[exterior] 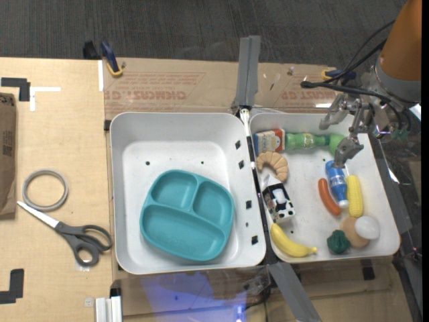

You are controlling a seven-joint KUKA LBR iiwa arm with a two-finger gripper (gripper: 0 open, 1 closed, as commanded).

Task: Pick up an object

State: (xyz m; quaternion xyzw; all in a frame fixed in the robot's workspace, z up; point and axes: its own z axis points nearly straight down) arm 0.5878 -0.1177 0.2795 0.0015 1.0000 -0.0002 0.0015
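Note:
My gripper (340, 134) hangs over the back right part of the right bin (385, 180), open, with nothing between its fingers. One fingertip (344, 150) is just above a blue bottle (336, 181). Beside the bottle lie a yellow corn cob (354, 195) and a red sausage (328, 197). A green bottle (310, 141) and a red-and-white carton (270, 141) lie along the back wall, left of the gripper. A croissant (273, 164), a cow toy (281, 204) and a banana (290, 243) lie by the left wall. Broccoli (338, 241) and a white egg (366, 228) sit at the front right.
The left bin (127, 153) holds a teal divided plate (188, 215). Scissors (70, 233) and a tape ring (45, 188) lie on the bench to the left. Cables (348, 72) trail behind the arm's orange band (407, 39).

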